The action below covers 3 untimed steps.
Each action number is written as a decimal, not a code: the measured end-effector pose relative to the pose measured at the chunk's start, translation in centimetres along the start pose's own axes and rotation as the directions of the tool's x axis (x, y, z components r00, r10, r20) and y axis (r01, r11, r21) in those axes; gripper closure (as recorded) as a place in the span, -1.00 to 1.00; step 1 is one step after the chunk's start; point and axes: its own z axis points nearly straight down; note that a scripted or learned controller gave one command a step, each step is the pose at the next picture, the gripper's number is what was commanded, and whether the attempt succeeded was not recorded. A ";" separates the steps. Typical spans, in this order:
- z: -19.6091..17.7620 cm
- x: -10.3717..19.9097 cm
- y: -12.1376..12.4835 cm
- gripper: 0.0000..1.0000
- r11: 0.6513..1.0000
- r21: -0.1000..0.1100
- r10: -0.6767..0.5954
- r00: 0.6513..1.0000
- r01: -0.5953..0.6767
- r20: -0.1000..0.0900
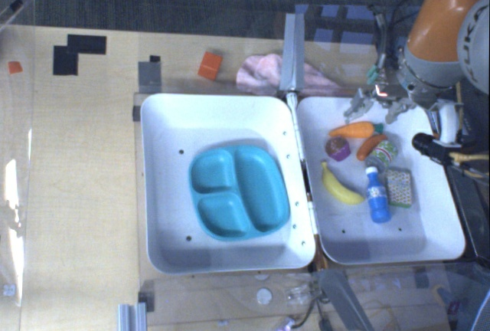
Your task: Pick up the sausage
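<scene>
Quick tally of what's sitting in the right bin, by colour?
Orange or red-orange: 2, the carrot and the sausage
Purple: 1, a round piece
Yellow: 1, the banana
Blue: 1, the bottle
Green-labelled: 1, the can
Grey: 1, the sponge
Total: 7

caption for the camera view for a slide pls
Open gripper poised above the right bin, near the sausage, carrot and banana.

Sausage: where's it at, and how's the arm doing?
End effector open, above right bin's far edge. Sausage untouched in bin. Carrot and can crowd it.
</scene>
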 end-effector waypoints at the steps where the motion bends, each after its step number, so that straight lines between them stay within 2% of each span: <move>1: 10.4 -3.9 0.0 -1.00 0.995 -0.024 -0.092 0.996 0.092 0.008; 2: 10.8 -8.0 0.4 -1.00 0.987 -0.042 -0.157 0.987 0.158 0.019; 3: 10.0 -8.0 0.5 1.00 0.986 -0.043 -0.158 0.987 0.158 0.018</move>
